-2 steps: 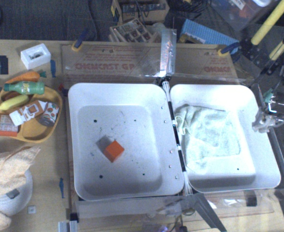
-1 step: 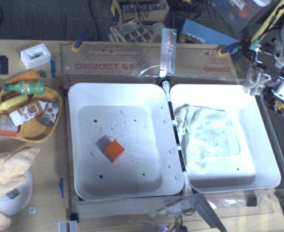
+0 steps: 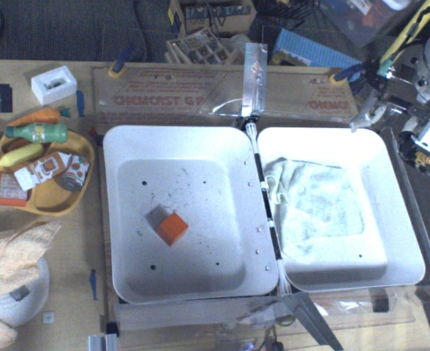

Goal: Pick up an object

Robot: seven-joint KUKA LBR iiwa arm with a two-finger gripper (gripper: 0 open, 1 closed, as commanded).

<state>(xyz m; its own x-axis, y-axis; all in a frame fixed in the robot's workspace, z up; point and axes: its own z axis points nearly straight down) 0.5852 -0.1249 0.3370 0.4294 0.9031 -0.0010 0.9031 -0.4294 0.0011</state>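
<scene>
Wooden bench (image 3: 47, 79) against dark carpet floor (image 3: 69, 13) strewn with cables (image 3: 145, 9).

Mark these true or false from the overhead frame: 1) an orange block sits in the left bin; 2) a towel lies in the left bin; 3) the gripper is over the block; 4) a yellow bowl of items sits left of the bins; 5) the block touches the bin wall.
1) True. The orange block lies on the floor of the left bin.
2) False. The pale towel lies in the right bin.
3) False. The arm is at the view's right edge, beyond the right bin and far from the block.
4) True. The yellow bowl holds a green bottle and other small items.
5) False. The block sits near the middle of the floor, apart from every wall.
</scene>
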